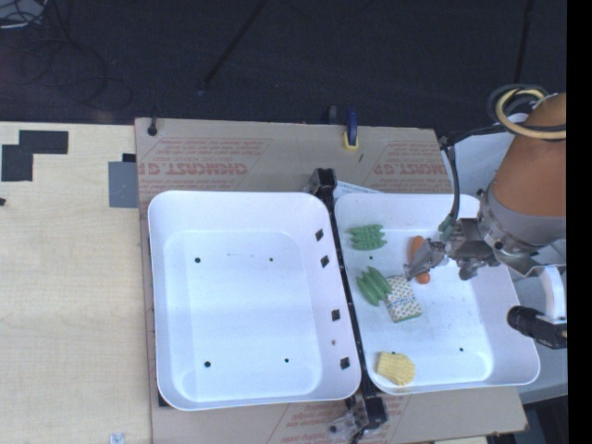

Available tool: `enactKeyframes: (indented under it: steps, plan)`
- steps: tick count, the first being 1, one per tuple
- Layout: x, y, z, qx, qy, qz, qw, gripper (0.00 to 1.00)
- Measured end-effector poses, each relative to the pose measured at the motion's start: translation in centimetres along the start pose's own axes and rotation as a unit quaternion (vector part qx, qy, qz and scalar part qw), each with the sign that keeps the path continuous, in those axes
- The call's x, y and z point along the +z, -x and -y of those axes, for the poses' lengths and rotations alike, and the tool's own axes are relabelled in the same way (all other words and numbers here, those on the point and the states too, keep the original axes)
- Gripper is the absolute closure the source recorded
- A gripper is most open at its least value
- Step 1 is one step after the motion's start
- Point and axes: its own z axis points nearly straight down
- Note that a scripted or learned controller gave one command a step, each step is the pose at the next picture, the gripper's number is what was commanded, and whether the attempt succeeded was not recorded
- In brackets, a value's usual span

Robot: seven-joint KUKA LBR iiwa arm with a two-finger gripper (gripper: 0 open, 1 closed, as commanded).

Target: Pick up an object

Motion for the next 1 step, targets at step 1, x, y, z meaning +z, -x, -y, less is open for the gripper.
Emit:
enactKeyframes:
  steps: [1]
  plan:
    - [-29.98,0.83,1.33,0.0,0.01,0.002,0.9999,0.0]
